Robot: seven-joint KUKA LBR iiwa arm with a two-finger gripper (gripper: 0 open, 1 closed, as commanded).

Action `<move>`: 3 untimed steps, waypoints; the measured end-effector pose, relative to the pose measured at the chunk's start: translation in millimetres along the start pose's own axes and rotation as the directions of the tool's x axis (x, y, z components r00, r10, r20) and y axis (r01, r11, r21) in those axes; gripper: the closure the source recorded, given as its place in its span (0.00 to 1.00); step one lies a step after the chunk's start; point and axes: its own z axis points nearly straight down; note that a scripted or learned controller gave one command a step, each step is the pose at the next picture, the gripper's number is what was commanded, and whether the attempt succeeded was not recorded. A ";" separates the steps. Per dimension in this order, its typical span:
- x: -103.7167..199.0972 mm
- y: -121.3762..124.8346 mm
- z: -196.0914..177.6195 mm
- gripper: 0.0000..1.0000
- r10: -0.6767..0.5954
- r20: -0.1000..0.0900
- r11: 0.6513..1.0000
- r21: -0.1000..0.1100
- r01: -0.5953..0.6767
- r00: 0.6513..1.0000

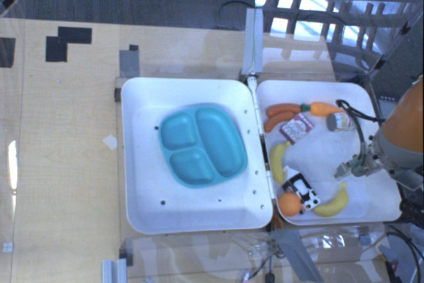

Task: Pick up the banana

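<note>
Two bananas lie in the right bin [371, 99]. One yellow banana [333, 203] curves along the front, right of an orange ball [289, 204]. A paler banana [277, 162] lies along the bin's left wall. My gripper [346, 169] hangs low over the bin floor, just above and slightly right of the front banana, apart from it. Nothing shows held in it.
The right bin also holds two sausages [281, 115], a carrot [324, 109], a small pink box [297, 128], a pale bottle-like item [340, 121] and a black-and-white object [303, 188] beside the orange. A blue divided plate [201, 146] sits in the left bin [142, 162].
</note>
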 end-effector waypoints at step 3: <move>0.0 0.4 -0.1 1.00 -0.024 -0.001 1.000 0.000 0.024 1.000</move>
